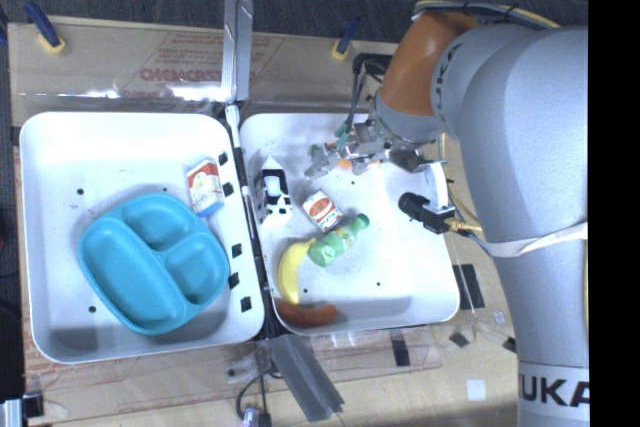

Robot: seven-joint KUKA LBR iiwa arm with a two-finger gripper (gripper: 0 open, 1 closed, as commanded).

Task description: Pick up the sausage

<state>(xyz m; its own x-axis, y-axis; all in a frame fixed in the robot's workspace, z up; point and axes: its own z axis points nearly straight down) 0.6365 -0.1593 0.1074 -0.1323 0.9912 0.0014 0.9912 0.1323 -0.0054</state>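
Sausage (308, 314) lies untouched at right bin's (440, 300) front edge. Claw (340, 155) hovers well apart, near back; grip state unreadable. Pickup not begun.

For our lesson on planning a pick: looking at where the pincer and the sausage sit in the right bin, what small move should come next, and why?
Probably carry the pincer toward the bin's near edge. It hangs over the far part of the right bin, while the sausage lies against the near wall, just past the banana and green bottle.

arm (520, 145): reaching in from right | gripper (335, 155): low, pointing left
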